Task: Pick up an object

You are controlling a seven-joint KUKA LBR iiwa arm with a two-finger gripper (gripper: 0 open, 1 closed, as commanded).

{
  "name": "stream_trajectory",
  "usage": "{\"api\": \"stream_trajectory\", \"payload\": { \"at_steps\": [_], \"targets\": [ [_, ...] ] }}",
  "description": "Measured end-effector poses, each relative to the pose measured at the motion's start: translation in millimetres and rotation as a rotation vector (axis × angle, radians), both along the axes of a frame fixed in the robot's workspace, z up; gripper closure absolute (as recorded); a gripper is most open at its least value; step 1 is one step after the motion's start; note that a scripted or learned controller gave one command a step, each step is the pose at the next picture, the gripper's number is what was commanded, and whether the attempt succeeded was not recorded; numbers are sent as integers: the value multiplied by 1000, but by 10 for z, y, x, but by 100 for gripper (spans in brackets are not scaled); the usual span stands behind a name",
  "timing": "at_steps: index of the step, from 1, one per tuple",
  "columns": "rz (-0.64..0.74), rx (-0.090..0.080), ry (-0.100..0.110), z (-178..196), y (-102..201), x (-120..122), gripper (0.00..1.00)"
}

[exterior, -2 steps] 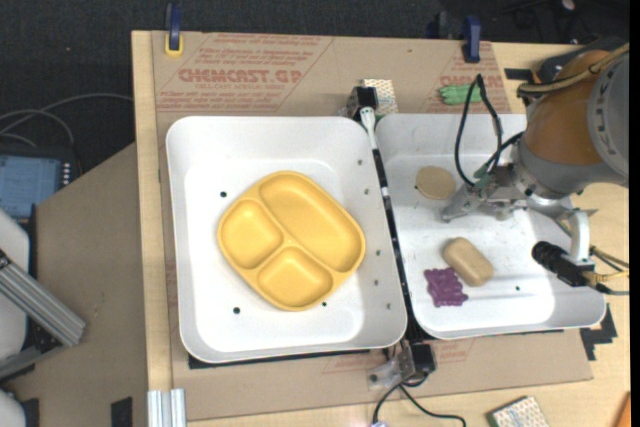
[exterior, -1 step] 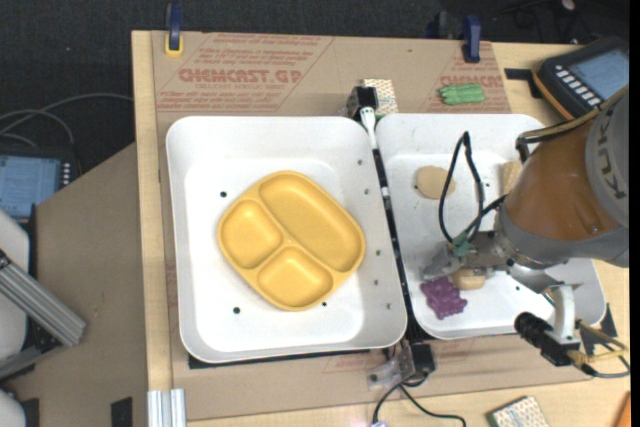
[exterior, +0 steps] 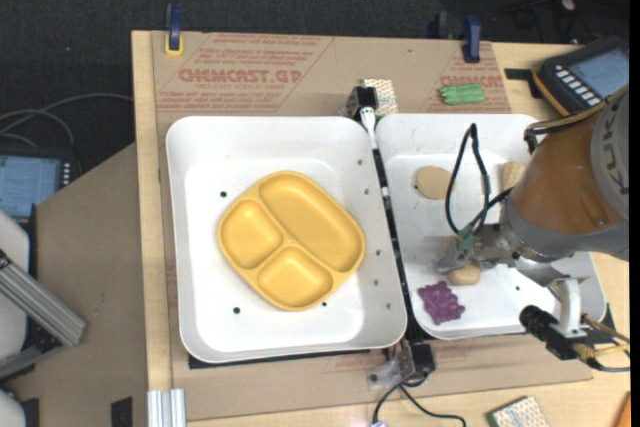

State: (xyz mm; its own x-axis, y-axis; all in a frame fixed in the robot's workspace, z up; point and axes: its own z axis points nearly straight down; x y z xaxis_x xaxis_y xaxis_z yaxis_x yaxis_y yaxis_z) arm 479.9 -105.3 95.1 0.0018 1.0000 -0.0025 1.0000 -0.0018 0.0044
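Where the grey arm (exterior: 575, 190) with its orange band reaches in from three o'clock, its hand (exterior: 462, 260) sits low over the right bin (exterior: 500, 130), down among the small items at that bin's centre. Whether the hand is spread or pressed together I cannot tell, since the wrist and a looping black cable (exterior: 462, 177) hide much of it. Just beneath the hand lies a small tan object (exterior: 464, 274), touching or nearly touching it; nothing is clearly seen pinched. At six o'clock from the hand, near the bin's lower edge, rests a purple toy (exterior: 440, 302) shaped like a bunch of grapes. At eleven o'clock from the hand lies a pale beige oval piece (exterior: 433, 181). The left bin (exterior: 190, 215) holds a yellow divided plate (exterior: 290, 240), lying flat and turned at a slant. On the desk (exterior: 250, 75), at twelve o'clock beyond the right bin, lies a small green item (exterior: 461, 95).
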Motion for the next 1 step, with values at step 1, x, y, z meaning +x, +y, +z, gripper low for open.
{"api": "stream_trajectory", "payload": {
  "at_steps": [1],
  "targets": [
    [11,4,-6,948,689,16,100]
  ]
}}
